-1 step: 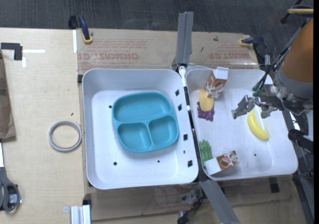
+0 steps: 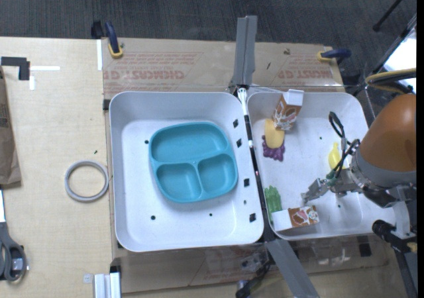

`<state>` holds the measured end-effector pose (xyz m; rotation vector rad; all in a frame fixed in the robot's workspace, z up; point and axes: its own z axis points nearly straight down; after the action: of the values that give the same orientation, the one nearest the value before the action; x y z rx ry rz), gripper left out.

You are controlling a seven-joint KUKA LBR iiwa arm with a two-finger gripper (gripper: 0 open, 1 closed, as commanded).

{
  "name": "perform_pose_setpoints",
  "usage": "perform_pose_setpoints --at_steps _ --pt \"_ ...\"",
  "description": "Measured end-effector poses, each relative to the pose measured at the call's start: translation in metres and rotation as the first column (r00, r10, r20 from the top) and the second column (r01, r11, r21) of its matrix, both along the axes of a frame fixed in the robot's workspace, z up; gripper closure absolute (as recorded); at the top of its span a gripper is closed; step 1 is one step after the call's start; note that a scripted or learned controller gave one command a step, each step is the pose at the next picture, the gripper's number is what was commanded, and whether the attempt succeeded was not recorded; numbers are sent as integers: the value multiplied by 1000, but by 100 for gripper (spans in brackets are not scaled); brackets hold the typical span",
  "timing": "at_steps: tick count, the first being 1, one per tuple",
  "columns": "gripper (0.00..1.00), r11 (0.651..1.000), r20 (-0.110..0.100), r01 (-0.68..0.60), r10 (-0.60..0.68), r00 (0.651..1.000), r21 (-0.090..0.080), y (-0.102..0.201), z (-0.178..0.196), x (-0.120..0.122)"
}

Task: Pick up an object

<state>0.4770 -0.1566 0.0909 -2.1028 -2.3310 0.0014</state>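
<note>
Small brown-and-white carton [image 2: 303, 216] lying in right bin [image 2: 354, 224] just below and left of gripper [image 2: 317, 190], apart from it, pincer state cannot be told, green item [image 2: 272, 198] further left, yellow piece [image 2: 334, 155] above, blue divided tray [image 2: 193, 161] far left

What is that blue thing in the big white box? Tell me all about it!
It is a blue plate with three sections: one long section across the top and two smaller ones below, split by raised ridges. It looks like smooth plastic, light blue all over, with rounded corners. It lies flat and right side up on the floor of the left bin, turned a little askew, roughly in the middle. There is nothing in its sections, and only the bin touches it.
</note>
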Motion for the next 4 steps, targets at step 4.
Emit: perform_pose_setpoints --at_steps 4 --pt "0 973 4 -232 232 973 -4 -48 63 183"
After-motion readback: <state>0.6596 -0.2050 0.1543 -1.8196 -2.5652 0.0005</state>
